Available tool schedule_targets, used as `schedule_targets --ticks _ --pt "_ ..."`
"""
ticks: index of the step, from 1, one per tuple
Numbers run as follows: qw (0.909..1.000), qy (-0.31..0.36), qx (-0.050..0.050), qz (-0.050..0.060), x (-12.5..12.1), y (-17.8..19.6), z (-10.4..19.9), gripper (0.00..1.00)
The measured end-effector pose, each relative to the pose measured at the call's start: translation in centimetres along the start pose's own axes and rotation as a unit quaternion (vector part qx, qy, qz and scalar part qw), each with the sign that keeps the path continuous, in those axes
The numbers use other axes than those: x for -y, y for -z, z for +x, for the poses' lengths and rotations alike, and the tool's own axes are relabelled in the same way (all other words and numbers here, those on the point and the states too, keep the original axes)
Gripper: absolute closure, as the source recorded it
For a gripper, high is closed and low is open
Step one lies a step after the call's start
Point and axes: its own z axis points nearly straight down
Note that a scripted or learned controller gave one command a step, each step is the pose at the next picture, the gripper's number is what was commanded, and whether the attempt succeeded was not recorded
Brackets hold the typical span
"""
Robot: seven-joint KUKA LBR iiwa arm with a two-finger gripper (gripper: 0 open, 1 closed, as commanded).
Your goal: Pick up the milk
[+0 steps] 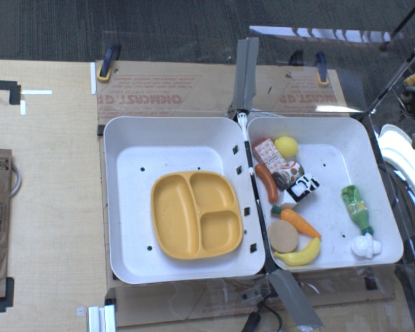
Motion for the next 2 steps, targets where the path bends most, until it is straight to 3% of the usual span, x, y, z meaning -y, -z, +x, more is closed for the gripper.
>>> schedule_targets --ticks 1,2 --pt "1.0000 0.000 0.000 0.000 0.0 0.0 0.0 0.00" --pt "1.0000 -0.005 -0.005 0.001 2.3 -2.5 0.1 0.00"
